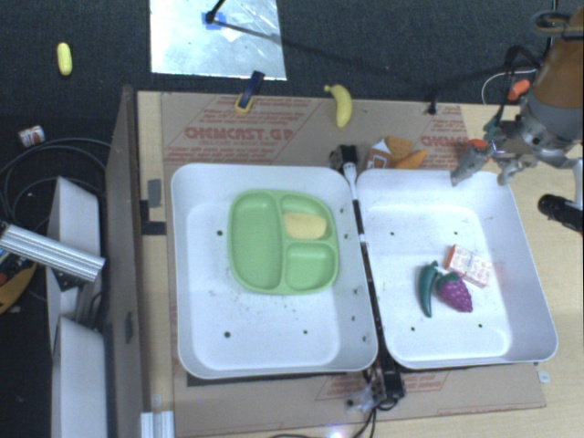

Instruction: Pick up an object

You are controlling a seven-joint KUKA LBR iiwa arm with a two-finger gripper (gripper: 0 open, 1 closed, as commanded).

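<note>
Camera view: gripper hangs over the right bin's far rim, fingers spread, nothing between them. 3 objects cluster near the bin's centre-right: green pepper, purple grapes, small box. Approach step; next, move above 1 and descend.

Two white bins sit side by side. The left bin holds one green divided plate with one yellow block in a compartment. The right bin holds three items: one green pepper, one purple grape bunch, one small carton. Behind the bins lies one banana.
</note>
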